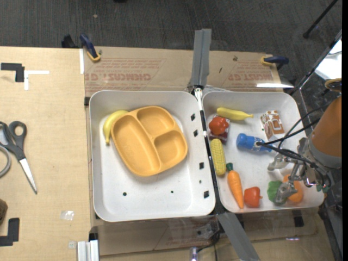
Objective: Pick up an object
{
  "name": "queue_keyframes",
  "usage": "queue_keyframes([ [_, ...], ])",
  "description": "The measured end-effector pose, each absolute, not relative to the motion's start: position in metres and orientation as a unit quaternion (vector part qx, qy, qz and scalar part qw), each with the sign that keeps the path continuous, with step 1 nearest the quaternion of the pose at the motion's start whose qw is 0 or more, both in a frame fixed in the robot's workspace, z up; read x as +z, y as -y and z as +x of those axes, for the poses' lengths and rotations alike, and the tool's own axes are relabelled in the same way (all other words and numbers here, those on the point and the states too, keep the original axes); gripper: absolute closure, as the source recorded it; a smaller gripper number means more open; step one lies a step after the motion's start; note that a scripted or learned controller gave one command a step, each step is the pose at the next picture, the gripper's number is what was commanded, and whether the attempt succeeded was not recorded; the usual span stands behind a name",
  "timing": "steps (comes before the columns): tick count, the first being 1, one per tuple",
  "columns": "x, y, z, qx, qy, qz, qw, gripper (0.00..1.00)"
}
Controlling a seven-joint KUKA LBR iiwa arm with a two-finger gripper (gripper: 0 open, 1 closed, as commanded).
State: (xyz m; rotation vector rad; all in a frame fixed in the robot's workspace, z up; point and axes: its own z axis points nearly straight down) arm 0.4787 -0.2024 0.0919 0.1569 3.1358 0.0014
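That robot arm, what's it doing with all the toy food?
The arm's gripper is down in the near right corner of the right bin, at a green toy and an orange one. I can't tell if it has grabbed anything. A carrot, corn cob and tomato lie nearby. The left bin holds a yellow divided plate with a banana beside it.
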Motion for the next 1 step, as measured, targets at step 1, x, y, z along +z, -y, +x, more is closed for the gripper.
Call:
queue_keyframes([
  [1, 0.0918, 0.1387, 0.4785, 0.0007, -1.000, 0.016, 0.001, 0.00],
])
